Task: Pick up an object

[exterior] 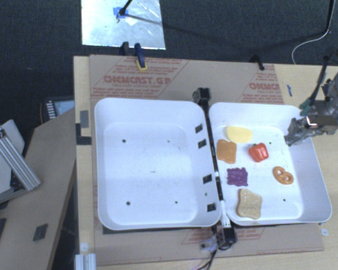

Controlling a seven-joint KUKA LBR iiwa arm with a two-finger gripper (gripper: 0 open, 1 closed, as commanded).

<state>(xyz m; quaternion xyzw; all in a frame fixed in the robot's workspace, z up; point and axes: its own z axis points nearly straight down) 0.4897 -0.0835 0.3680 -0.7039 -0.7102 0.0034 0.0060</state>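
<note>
1. From the camera above, two shallow white bins sit side by side on the surface; the left bin (pixel 149 167) is beside the right bin (pixel 312 190), their inner walls touching along a dark seam.
2. Six small food-shaped pieces lie in the right bin: a yellow piece (pixel 238 134) near the back, an orange-brown piece (pixel 226 151) just in front of it, a red pepper (pixel 259 152) to the right of that, a purple piece (pixel 237 176) in the middle, a pretzel (pixel 283 175) toward the right wall, and a tan slice of bread (pixel 249 203) at the front.
3. The gripper (pixel 296 134) hangs over the right bin's back right part, reaching in from the right, well apart from the pepper and the pretzel.
4. Nothing lies between its fingers; whether they stand apart or together, I cannot tell.
5. A cardboard sheet (pixel 174 75) lies under both bins.
</note>
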